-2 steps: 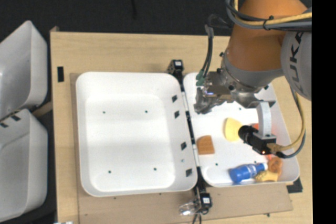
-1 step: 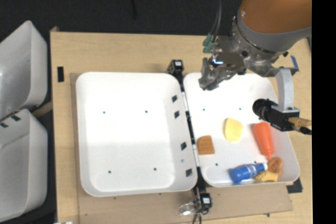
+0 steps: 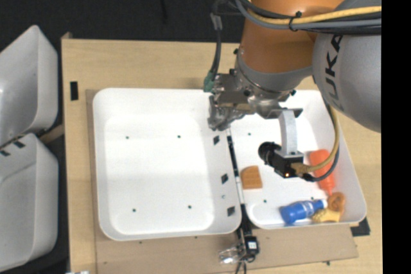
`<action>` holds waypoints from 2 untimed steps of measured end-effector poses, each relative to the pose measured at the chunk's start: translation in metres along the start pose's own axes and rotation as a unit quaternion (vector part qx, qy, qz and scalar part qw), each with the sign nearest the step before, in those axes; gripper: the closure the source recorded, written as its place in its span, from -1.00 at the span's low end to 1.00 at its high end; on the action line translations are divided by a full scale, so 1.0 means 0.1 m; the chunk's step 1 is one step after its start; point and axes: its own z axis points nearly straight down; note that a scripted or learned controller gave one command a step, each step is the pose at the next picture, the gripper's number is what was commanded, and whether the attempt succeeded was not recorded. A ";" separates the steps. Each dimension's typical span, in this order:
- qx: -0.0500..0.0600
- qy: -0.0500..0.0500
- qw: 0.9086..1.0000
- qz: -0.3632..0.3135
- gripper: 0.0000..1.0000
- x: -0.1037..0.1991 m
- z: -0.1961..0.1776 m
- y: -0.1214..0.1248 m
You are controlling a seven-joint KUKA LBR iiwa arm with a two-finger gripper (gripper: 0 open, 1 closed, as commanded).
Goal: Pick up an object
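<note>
The big grey arm (image 3: pixel 334 42) with its orange band (image 3: pixel 289 16) is reaching in from the right and leaning over the far part of the right bin (image 3: pixel 350 167), taking up most of the upper right of the scene, with black and yellow cables looping over the orange section. Under it, the wooden bench (image 3: pixel 77 138) is carrying the two white bins side by side; the left bin (image 3: pixel 157 160) is lying open to the camera with small dark dots on its floor. The wrist is pointing down and toward the divide between the bins, and the gripper (image 3: pixel 221 113) is hanging at the far end of that divide, right over the rims where the two bins are meeting. From where I am standing the metal parts there are bunching together, and I cannot tell how it is set or whether anything is in it. A black camera-like unit (image 3: pixel 277 158) on a grey bracket is hanging off the wrist over the right bin. In that bin, well apart from the gripper, a blue bottle (image 3: pixel 300 211) is lying near the front wall, an orange object (image 3: pixel 327 170) is resting by the right wall, a tan block (image 3: pixel 251 178) is sitting close to the divide, and a small yellowish piece (image 3: pixel 332 207) is touching the bottle's end.
</note>
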 end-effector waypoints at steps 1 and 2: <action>0.000 0.000 1.000 0.004 1.00 -0.31 0.73 -0.35; -0.004 0.001 1.000 0.002 1.00 -0.30 0.75 -0.33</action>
